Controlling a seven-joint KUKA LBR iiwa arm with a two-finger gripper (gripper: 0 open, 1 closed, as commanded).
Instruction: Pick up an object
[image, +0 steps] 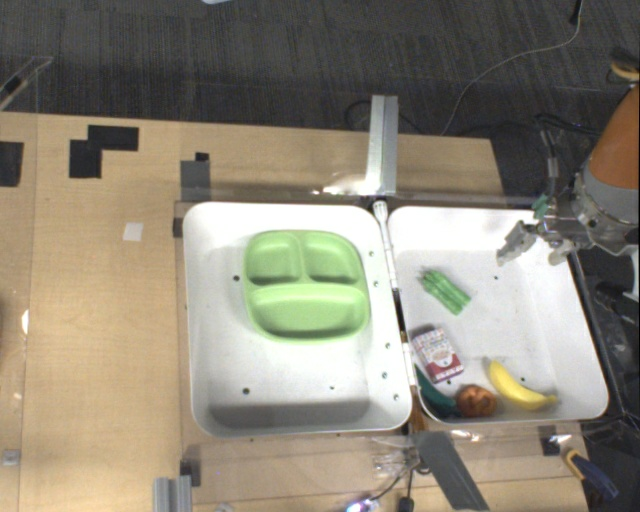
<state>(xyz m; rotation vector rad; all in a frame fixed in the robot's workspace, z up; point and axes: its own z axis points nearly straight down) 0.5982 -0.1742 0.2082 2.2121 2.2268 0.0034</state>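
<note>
My gripper (535, 248) hangs over the far right corner of the right bin (560, 310), open, with nothing between its two fingers. Below it and to the left a small green packet (444, 291) lies on the bin floor. Along the near edge sit a red and white box (436, 350), a yellow banana (520, 387), a reddish-brown round fruit (478, 401) and a dark teal object (434, 393) partly under the box. The gripper touches none of them.
The left bin (220, 380) holds a green divided plate (304, 283). A metal post (384, 140) rises behind the ridge between the bins. The arm's orange band (615, 150) is at the right edge, with cables behind it.
</note>
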